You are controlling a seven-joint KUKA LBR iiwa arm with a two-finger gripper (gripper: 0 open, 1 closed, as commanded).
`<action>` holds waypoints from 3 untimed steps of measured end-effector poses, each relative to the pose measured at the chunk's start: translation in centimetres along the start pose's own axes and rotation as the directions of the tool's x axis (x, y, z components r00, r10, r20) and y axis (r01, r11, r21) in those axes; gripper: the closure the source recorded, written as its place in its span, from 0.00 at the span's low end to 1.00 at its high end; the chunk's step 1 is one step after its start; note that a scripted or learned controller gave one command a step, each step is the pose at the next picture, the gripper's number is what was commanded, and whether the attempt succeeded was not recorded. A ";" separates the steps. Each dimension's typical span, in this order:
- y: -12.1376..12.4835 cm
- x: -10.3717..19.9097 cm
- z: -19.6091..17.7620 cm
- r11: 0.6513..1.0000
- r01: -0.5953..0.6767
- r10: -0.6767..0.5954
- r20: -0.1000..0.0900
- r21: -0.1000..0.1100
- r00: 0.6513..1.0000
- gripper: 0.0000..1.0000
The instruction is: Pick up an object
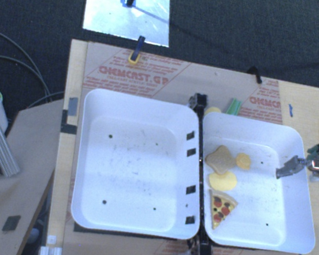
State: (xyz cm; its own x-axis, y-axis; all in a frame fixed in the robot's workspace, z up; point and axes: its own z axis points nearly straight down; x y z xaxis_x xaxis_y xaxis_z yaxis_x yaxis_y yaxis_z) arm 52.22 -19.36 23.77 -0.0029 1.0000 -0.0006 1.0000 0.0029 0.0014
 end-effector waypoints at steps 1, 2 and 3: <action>4.8 8.5 14.6 1.000 0.009 -0.009 -0.006 0.005 1.000 0.00; -3.6 10.0 15.5 1.000 -0.003 0.003 -0.004 0.008 1.000 0.00; 2.7 11.1 15.3 1.000 0.003 -0.003 0.000 -0.006 1.000 0.00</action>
State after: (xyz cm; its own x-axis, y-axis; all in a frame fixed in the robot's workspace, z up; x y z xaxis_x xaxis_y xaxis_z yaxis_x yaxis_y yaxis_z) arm 54.94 -8.29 8.51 -0.0063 1.0000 -0.0006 1.0000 0.0063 0.0069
